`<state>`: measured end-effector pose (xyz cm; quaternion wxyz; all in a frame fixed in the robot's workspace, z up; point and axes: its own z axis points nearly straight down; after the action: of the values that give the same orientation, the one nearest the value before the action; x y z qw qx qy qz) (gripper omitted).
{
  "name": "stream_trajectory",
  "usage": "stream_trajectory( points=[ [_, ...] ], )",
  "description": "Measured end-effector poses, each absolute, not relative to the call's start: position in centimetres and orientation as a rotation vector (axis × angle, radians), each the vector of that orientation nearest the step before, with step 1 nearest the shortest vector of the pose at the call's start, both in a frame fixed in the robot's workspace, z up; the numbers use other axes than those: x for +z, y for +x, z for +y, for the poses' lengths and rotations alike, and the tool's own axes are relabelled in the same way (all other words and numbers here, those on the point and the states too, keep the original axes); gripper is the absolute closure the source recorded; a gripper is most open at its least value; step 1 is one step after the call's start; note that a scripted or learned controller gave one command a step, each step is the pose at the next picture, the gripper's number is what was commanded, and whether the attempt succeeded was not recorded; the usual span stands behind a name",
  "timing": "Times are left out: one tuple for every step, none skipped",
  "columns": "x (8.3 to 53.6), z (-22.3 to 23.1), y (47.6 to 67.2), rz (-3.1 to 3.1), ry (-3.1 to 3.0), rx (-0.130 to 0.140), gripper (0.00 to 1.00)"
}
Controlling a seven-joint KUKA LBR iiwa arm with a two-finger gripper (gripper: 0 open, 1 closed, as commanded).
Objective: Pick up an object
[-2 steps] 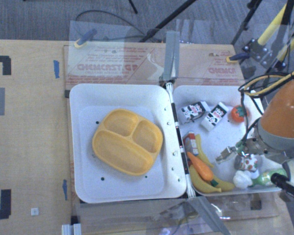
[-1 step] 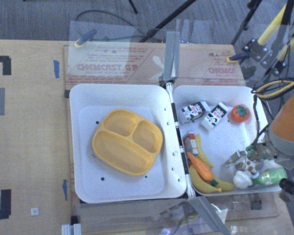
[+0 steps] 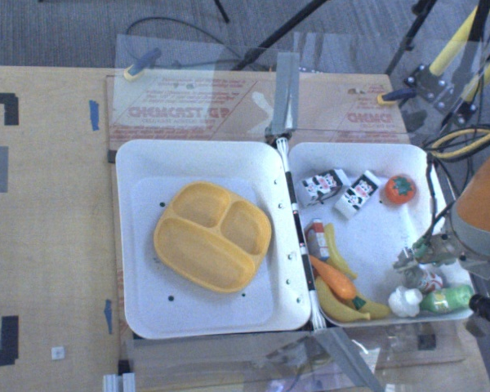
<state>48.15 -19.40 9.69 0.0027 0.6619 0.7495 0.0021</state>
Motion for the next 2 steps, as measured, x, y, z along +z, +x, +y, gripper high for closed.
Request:
stream_trajectory(
  points=[
    [20.77,-14.37,49.96,2.672,1.645,0.002,1.0],
    [20.77,-14.41,49.94,2.672,1.645,0.002,0.0]
  ],
)
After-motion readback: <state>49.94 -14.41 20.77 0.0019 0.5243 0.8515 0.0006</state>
